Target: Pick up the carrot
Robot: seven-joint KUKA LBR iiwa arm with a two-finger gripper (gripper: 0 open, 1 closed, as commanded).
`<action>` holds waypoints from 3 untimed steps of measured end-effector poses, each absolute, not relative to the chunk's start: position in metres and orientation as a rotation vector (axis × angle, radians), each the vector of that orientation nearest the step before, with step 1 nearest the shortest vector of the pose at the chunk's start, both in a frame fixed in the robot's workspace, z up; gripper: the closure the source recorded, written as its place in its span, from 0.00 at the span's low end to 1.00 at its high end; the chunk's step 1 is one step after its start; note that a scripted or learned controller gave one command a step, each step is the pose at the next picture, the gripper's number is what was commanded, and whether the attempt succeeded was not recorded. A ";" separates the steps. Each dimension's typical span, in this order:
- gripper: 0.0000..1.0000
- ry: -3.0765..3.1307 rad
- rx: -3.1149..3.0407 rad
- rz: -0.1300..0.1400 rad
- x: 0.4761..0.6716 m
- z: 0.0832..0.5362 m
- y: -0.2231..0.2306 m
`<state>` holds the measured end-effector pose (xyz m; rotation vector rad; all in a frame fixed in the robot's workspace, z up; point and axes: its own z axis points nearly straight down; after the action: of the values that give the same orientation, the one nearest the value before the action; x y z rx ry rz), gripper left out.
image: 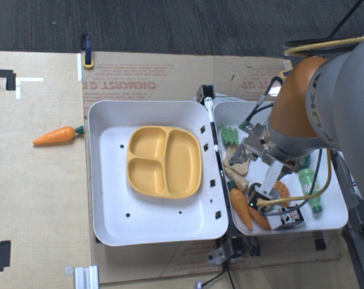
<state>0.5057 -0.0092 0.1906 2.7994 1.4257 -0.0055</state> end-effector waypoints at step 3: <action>0.00 2.505 1.891 -0.002 0.524 0.165 -0.136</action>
<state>0.5240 -0.1361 0.1645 1.8913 2.5047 -0.0016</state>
